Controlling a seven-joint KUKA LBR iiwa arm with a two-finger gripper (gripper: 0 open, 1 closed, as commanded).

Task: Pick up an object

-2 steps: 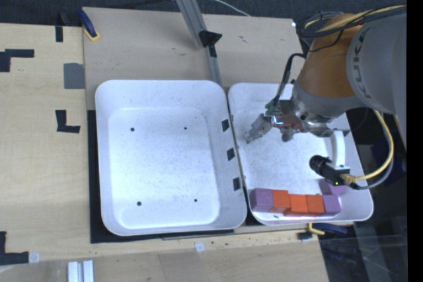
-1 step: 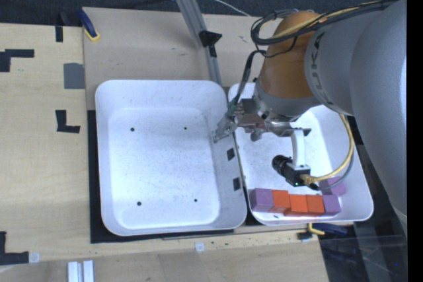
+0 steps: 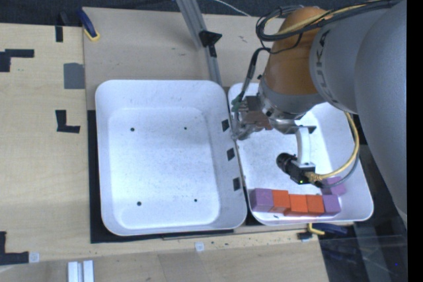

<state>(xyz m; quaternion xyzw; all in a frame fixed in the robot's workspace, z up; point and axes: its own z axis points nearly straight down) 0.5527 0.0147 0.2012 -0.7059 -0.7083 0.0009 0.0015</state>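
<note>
Left bin (image 3: 165, 162): white, beside my arm's bin, walls touching along the middle.
Right bin (image 3: 353, 142): my arm (image 3: 344, 56) hangs over it and hides much of its floor.
Metal rail (image 3: 188, 10): slants across the counter (image 3: 39, 162) behind the bins.
Pincer (image 3: 246, 121): low over the right bin's left wall, at the far end; whether it is apart or together I cannot tell.
Blocks (image 3: 297, 203): a row of purple and orange ones along the right bin's near wall, well apart from my pincer.
Black part (image 3: 291, 167): on my cable, between pincer and blocks.
</note>
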